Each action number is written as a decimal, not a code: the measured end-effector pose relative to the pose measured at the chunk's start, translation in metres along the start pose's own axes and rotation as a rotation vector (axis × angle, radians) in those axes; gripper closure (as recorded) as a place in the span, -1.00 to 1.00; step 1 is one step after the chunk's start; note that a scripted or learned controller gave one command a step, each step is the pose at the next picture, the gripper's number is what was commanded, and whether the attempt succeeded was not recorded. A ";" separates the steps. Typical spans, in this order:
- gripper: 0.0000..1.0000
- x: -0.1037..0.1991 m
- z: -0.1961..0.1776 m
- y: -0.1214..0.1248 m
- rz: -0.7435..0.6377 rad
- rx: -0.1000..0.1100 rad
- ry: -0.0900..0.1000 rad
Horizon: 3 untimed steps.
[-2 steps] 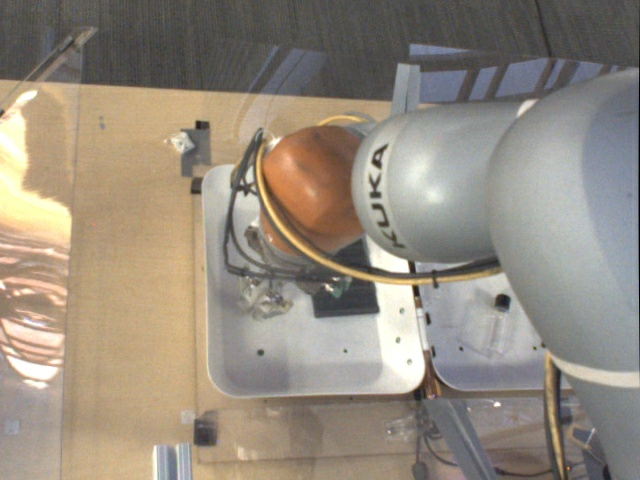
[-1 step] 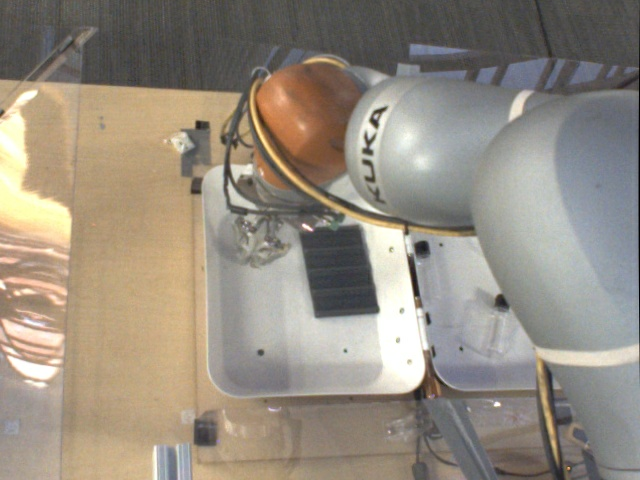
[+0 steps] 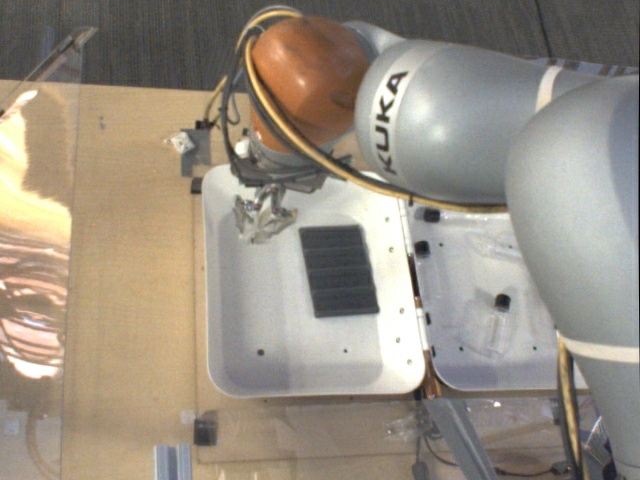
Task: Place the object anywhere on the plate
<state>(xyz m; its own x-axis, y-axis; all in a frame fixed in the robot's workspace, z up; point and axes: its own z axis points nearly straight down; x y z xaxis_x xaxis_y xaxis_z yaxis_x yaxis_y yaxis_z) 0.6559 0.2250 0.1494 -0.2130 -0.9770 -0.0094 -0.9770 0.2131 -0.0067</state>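
Arm [image 3: 440, 118]: grey, marked KUKA, with an orange band above the wrist; it reaches in from the right and bends down over the far part of the left bin.
Tool [image 3: 262, 216]: it hangs low over the far left corner of the left bin [image 3: 240, 358], above the white floor — whether it is apart or together, I cannot tell.
Plate [image 3: 340, 270]: a dark ribbed rectangle, flat on the floor of the left bin, just beside the tool on its right; nothing lies on it.
Object [image 3: 492, 323]: a clear small bottle with a black cap, hard to see, lying in the right bin [image 3: 450, 368], well apart from the plate.
Bench [image 3: 120, 268]: light brown, carries both bins side by side.
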 end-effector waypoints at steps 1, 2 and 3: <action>1.00 0.006 0.057 0.044 -0.373 0.003 -0.001; 1.00 -0.005 -0.082 0.021 -0.407 0.001 -0.001; 1.00 -0.010 0.050 0.006 -0.935 -0.007 -0.001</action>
<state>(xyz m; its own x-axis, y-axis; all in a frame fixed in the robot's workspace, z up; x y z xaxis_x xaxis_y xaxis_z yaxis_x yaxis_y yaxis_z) 0.6521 0.2365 0.0991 0.6594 -0.7517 -0.0040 -0.7518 -0.6594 -0.0060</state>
